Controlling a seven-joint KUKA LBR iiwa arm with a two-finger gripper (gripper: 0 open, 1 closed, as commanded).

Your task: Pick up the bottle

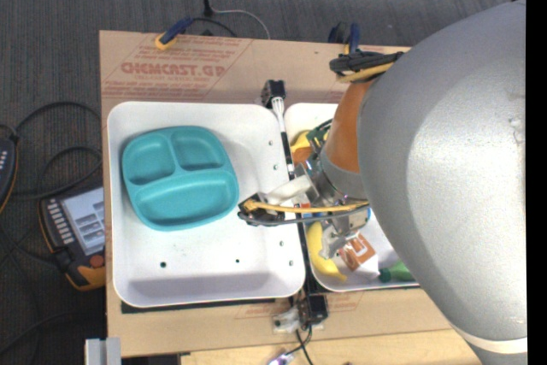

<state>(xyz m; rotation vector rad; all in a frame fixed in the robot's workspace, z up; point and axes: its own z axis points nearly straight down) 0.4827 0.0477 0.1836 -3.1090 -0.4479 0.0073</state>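
Two white bins sit on brown board [171, 73]; the left bin [205, 278] holds a teal divided plate [178, 175]. Over the right bin [359, 279] hangs the arm [444, 167], above a yellow banana [320, 248]. Whether the gripper is wide or closed, I cannot tell.

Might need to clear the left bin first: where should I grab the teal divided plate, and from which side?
Pinch the raised rim of the teal divided plate at its right edge, coming down from above. It lies flat in the left bin, so only the rim or divider ridges offer a lip, and bare floor beside that edge probably leaves room.
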